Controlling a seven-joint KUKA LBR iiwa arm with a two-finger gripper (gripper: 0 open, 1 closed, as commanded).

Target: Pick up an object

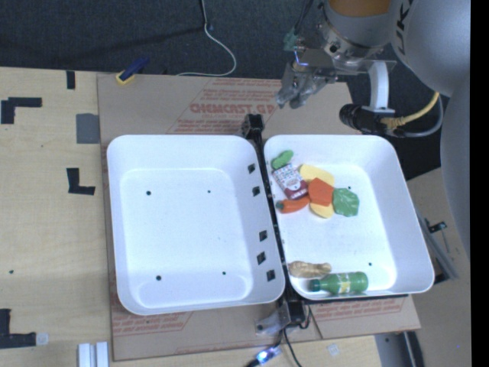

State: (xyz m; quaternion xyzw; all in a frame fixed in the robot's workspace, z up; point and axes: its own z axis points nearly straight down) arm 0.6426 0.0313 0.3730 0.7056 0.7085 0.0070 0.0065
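My gripper hangs high above the back edge of the bins, over the cardboard behind the divider, with nothing between its fingers. In the right bin lies a cluster of small items: a green piece, a red-and-white packet, a yellow piece, an orange-red piece, a green leafy item. Near the front wall lie a tan piece and a green bottle on its side.
The left bin stands beside the right one, joined by a black clipped divider. Both rest on a cardboard sheet. A white cable and a blue-yellow object lie at the back.
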